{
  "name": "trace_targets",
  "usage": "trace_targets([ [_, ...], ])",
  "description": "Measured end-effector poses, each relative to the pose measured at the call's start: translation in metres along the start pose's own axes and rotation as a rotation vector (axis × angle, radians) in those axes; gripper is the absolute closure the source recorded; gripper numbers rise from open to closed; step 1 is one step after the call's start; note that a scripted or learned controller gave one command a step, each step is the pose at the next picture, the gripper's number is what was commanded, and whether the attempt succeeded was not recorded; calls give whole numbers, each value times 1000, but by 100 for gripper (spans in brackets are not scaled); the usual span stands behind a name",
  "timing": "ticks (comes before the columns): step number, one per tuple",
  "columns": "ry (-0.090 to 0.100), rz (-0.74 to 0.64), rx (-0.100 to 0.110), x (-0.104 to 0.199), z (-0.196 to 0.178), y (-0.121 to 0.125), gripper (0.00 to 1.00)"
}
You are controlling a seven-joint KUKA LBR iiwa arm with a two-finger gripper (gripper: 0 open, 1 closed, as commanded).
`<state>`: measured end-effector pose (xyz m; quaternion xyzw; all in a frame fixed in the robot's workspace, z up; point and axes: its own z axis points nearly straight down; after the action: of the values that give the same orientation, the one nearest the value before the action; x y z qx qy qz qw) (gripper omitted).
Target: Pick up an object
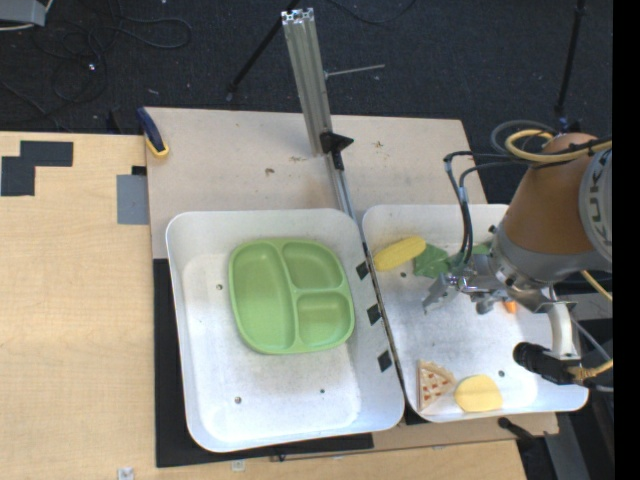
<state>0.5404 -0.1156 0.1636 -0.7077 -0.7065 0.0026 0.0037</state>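
Bins side by side on the pale surface (pixel 240 158), and we are looking down at a slant. In the left shallow white bin (pixel 200 368) we see a green plastic divided plate (pixel 292 296) with three compartments, lying flat near the middle. In the right shallow white bin (pixel 470 353) the action is gathered. The grey arm with the orange band (pixel 553 213) reaches in from the right and hangs over the upper part of that bin. Its tool (pixel 462 293) sits low above the bin floor; we cannot tell how it is set from this angle, and we see nothing gripped in it. Just to the left of the tool lies a yellow toy corn cob (pixel 399 253), with a green leafy piece (pixel 432 261) touching its right end, close to the bin's left wall. A small orange bit (pixel 510 307) peeks out right of the tool, too small to identify. Down at the near edge, a toy pizza slice with red dots (pixel 432 384) lies just beside a rounded yellow toy (pixel 478 394), well apart from the tool. Behind the bins a silver metal post (pixel 308 78) stands on the surface.
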Motion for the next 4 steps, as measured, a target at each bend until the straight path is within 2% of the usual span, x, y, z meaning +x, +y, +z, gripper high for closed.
trace_targets([
  [1,0,0,1,-6,49,-8,0],
  [2,0,3,-4,-7,36,-6,100],
  [4,-3,-3,-14,-12,-85,-14,100],
])
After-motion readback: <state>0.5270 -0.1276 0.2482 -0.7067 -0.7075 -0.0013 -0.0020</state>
